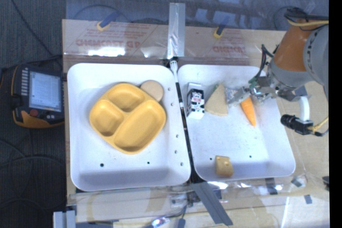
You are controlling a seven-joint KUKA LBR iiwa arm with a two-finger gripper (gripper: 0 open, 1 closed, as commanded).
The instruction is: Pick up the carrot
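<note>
Past yellow block (224, 166) at front, carrot (248, 111): prob. light, stiff, slick plastic, best pinched mid-body; jaws' state can't tell.

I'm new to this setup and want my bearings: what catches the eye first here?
The big yellow divided plate dominates the left bin. In the right bin, the orange carrot lies near the far right, with the gripper just above its thick end. A pale cheese wedge sits beside it.

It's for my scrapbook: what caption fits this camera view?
Grey arm's gripper poised at the orange carrot in the right white bin.
</note>
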